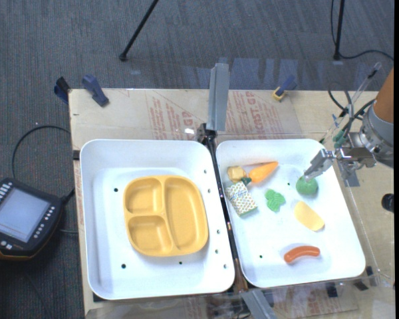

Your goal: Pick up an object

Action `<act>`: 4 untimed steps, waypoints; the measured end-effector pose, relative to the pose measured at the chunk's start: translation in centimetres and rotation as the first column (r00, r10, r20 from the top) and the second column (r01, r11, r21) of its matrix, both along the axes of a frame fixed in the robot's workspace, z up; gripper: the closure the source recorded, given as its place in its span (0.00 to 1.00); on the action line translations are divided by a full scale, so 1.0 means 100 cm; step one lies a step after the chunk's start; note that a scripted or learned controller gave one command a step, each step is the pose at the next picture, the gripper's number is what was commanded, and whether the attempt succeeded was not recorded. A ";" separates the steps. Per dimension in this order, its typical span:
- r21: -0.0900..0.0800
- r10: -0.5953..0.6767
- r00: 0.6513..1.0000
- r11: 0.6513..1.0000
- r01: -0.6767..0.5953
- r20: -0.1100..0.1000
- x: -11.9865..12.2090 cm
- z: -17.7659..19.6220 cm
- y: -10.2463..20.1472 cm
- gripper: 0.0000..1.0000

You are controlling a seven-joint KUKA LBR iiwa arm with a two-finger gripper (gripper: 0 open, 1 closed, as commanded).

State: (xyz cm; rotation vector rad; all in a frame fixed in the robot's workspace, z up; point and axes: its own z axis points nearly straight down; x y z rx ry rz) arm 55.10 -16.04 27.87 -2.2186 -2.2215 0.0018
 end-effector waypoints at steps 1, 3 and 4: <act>0.007 0.158 0.987 0.987 -0.158 -0.015 0.039 -0.177 0.005 0.00; 0.002 0.307 0.952 0.952 -0.307 -0.002 0.002 -0.191 0.020 0.00; 0.001 0.150 0.989 0.989 -0.150 0.000 0.041 -0.179 0.023 0.00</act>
